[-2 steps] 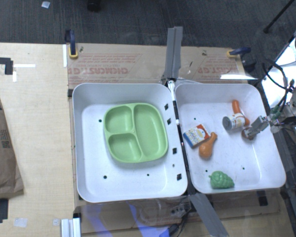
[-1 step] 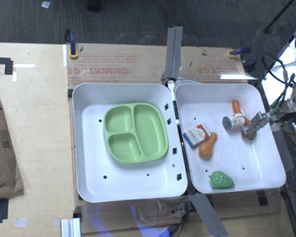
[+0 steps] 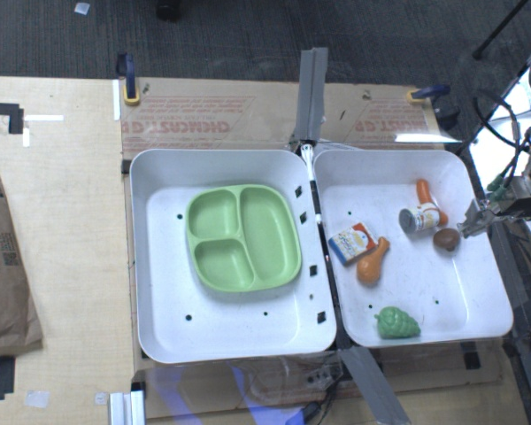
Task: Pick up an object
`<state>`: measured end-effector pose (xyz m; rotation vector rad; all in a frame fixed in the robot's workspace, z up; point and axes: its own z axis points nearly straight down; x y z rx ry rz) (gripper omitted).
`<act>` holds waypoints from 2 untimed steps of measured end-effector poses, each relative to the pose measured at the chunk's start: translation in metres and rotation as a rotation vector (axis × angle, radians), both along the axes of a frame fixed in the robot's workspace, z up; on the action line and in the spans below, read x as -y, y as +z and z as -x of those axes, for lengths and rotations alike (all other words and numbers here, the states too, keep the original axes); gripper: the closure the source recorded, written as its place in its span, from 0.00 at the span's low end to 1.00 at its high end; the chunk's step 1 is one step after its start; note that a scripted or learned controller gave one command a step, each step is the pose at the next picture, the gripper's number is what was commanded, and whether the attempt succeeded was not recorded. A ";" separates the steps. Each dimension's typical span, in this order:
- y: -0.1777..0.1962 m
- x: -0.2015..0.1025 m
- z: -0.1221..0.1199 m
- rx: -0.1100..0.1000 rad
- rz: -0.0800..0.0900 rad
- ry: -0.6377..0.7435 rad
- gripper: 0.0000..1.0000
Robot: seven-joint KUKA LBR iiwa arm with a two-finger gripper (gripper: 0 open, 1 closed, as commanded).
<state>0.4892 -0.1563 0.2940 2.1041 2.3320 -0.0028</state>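
At 3 o'clock, over the right bin's [image 3: 478,321] rim, the gripper [image 3: 474,223] is seen; its state cannot be told. The brown ball [image 3: 446,239] just beside it is best approached vertically, clear of the can [image 3: 421,219].

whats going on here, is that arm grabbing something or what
A robot arm reaches in from the right, and its gripper sits at the right edge of the right bin, close to a small brown object. Nothing shows between its fingers, so no pick has happened yet. That bin also holds a small can, a carrot, a small box, an orange toy drumstick and a green broccoli-like toy. The left bin holds a green divided plate.
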 end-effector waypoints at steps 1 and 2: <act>0.000 0.000 0.000 0.000 0.000 0.000 0.00; -0.203 -0.011 0.012 -0.001 -0.002 -0.213 0.00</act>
